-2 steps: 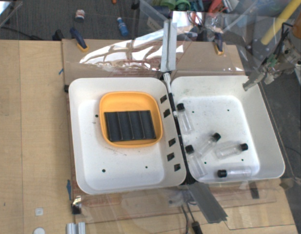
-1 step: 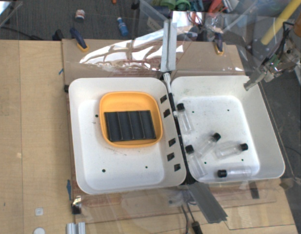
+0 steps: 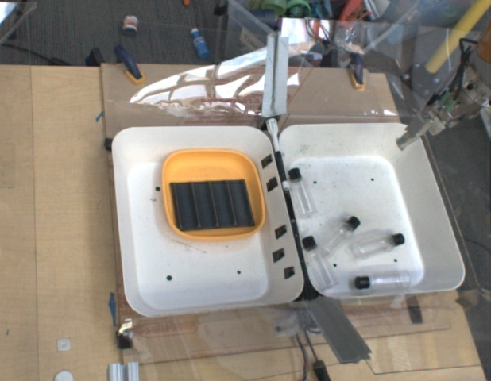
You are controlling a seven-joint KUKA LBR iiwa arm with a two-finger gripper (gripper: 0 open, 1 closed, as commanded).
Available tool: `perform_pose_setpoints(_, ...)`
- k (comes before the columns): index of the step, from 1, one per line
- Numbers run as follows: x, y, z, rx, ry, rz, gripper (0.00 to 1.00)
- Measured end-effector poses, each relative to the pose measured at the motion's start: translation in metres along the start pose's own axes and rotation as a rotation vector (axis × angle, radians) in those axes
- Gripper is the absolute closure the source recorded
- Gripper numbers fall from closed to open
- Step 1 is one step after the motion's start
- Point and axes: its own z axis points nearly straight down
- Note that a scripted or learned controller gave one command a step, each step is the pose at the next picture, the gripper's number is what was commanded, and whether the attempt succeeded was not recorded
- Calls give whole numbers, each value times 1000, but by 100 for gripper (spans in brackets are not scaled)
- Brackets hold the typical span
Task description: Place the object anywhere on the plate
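An orange plate [image 3: 212,167] with rounded corners sits in the left bin [image 3: 142,276]. A black ridged rectangular object [image 3: 212,205] lies flat on the plate and covers most of its floor. My gripper [image 3: 414,133] hangs at the far right corner of the right bin [image 3: 436,213], over its rim and well apart from the plate. Nothing shows in its grasp.
Several clear vials with black caps lie in the right bin, among them one by the divider [image 3: 300,191] and one at the front [image 3: 384,279]. A metal post [image 3: 274,74] stands at the back between the bins. A clear tub of toys [image 3: 325,2] sits behind.
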Motion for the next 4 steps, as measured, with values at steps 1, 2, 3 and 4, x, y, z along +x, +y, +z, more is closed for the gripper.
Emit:
perform_pose_setpoints(1, 0, 0, -7, -4, -4, -69, 0)
perform_pose_setpoints(2, 0, 0, -5, -1, -2, -104, 0)
perform_pose_setpoints(3, -1, 0, -6, -2, -3, -194, 0)
perform_pose_setpoints(4, 0, 0, -4, -1, -1, -245, 0)
